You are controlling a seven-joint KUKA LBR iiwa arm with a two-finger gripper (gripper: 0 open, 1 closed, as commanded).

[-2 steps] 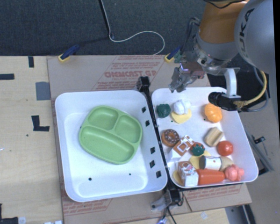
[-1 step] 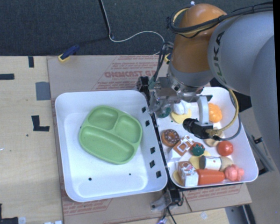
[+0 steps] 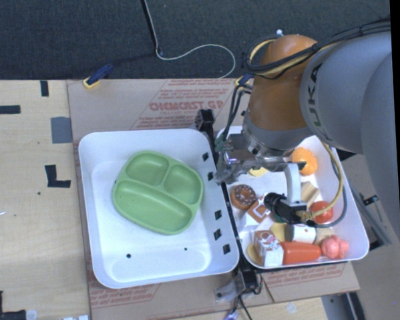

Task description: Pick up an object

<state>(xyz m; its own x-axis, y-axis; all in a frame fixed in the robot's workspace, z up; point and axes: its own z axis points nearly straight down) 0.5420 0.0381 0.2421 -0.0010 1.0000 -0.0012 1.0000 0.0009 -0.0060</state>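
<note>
Grey robot arm with orange band (image 3: 296,84), reaching in from the right over two shallow white bins on the table (image 3: 30,232).
Pincer (image 3: 235,164): low over the near-left part of the right bin (image 3: 357,231), by the divider between the bins, mostly hidden under the wrist; cannot tell how far open it is or whether it has hold of anything. Right bin contents, clustered: brown ring-shaped doughnut toy (image 3: 243,196) just beside the pincer; round orange fruit (image 3: 307,160) toward the far side; red tomato-like ball (image 3: 323,214); long orange-red carrot-like piece (image 3: 302,253) along the near wall, with a pink lumpy toy (image 3: 335,247) touching its right end; small printed carton (image 3: 264,242) at the near-left corner. Left bin (image 3: 92,151): one light green divided plastic plate (image 3: 158,191), lying flat.
</note>
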